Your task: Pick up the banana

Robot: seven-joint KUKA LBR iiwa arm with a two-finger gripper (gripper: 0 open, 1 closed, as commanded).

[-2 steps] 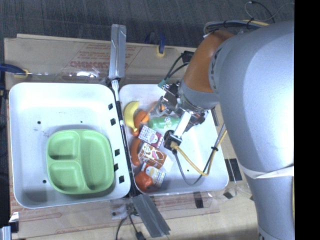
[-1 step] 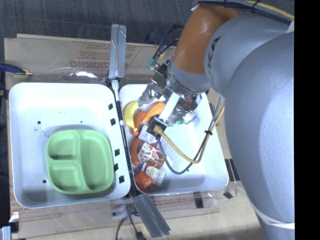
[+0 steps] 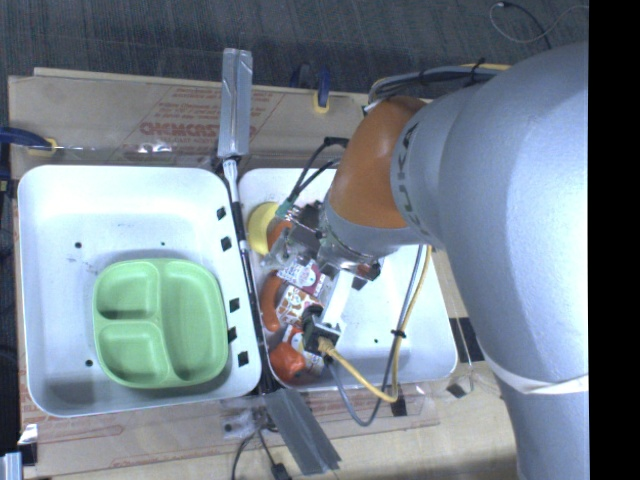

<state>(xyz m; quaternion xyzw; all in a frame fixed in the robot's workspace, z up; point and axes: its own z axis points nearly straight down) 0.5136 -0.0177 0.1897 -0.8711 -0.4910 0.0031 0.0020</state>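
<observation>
The banana [image 3: 260,227] shows as a yellow curved piece at the far left of the right bin [image 3: 425,353], close to the wall between the bins. My gripper [image 3: 296,260] is low in that bin, just right of and slightly nearer than the banana, among the objects there. The orange wrist band and grey arm cover the gripper's upper part and the bin's middle. Part of the banana is hidden behind the gripper body.
Orange and red objects [image 3: 274,304] lie along the right bin's left side, with a red one [image 3: 288,364] at its near corner. A green divided plate [image 3: 160,320] sits in the left bin [image 3: 60,218]. A yellow cable [image 3: 385,388] hangs over the near rim.
</observation>
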